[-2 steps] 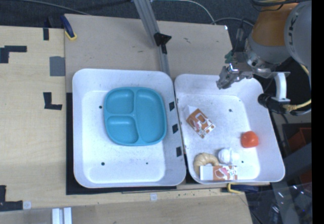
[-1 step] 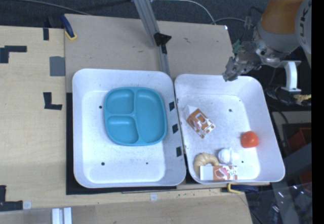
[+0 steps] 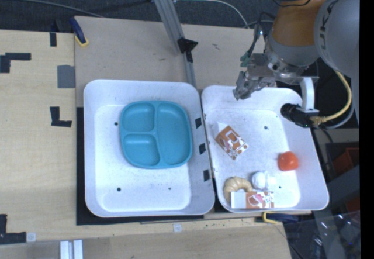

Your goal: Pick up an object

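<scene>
My gripper (image 3: 241, 93) hangs over the far left corner of the right bin (image 3: 266, 116), with nothing visible between its fingers. Nearer the front in that bin lie an orange-and-white packet (image 3: 231, 141), a red ball (image 3: 287, 161), a tan croissant-shaped piece (image 3: 237, 184), a small white object (image 3: 260, 180) and a flat white-and-orange box (image 3: 252, 199). The packet is the closest of these to the gripper, lying below and a little left of it.
A blue divided plate (image 3: 156, 134) rests in the left bin (image 3: 102, 147). A grey metal post (image 3: 169, 12) slants down to the bins' far edge. Black cables and a yellow hose (image 3: 339, 113) trail by the arm at right.
</scene>
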Tool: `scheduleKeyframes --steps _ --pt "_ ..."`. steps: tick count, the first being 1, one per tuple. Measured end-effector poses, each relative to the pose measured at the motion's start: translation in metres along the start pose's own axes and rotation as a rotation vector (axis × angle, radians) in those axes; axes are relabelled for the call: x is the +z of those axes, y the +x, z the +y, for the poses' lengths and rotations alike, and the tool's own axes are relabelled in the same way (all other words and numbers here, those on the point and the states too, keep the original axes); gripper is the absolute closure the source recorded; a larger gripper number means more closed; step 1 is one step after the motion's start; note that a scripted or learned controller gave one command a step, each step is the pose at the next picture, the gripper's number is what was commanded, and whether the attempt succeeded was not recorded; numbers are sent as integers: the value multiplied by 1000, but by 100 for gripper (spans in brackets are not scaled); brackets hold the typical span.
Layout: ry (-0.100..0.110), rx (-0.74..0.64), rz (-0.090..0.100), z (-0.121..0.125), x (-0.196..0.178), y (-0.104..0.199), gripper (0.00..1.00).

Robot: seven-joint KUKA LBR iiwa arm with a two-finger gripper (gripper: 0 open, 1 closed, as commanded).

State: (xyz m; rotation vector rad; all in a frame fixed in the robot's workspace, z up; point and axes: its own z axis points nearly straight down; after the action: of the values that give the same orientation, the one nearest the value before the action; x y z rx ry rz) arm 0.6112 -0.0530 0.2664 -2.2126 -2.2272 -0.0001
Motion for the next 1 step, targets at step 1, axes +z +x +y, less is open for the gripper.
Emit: scheduleKeyframes --steps 1 --pt "1 0 -1 5 8 48 100"
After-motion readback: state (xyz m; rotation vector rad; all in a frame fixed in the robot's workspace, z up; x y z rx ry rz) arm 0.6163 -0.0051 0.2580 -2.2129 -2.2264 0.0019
